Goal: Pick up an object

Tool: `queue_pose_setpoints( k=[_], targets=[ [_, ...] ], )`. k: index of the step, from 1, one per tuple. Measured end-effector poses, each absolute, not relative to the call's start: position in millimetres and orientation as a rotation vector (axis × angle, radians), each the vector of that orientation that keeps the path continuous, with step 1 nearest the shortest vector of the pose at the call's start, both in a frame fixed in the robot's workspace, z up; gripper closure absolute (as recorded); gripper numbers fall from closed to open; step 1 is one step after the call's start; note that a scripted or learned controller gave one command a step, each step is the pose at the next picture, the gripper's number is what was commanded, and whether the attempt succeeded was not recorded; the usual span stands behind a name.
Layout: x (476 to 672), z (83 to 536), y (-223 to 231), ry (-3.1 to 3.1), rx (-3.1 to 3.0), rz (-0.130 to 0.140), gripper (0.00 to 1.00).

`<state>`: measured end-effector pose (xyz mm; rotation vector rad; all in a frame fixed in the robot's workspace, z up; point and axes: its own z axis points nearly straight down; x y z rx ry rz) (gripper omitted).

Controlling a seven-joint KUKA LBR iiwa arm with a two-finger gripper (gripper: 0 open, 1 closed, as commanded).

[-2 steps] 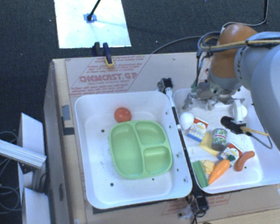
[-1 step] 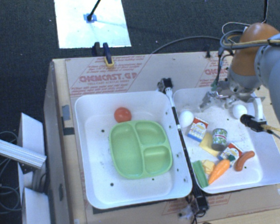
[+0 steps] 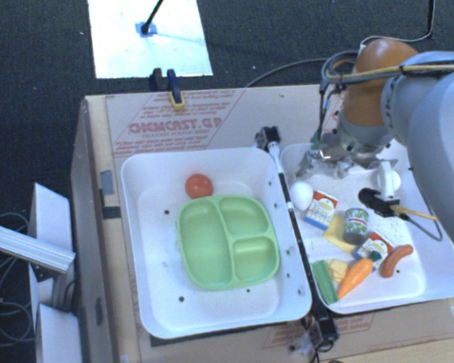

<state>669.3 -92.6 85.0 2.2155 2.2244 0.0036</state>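
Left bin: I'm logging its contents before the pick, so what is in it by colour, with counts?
Green: 1, the divided tray
Red: 1, the tomato
Total: 2 things in the left bin

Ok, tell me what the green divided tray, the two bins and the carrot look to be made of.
Green divided tray: likely moulded plastic, with a soft even sheen and rounded compartment edges.
Left bin and right bin: thin white plastic by the look, smooth with rolled rims.
Carrot: probably toy plastic, uniformly bright orange; too small to be sure.
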Motion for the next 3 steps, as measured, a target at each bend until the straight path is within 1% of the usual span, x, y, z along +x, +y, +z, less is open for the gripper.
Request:
queue_pose_setpoints(
  k=[1,2,3],
  targets=[
    [669.1,85,-141,2.220,2.217,0.002,0.00],
    [669.3,85,-96,2.226,2.215,0.003,0.00],
    [669.1,85,-161,2.220,2.217,0.002,0.00]
  ],
)
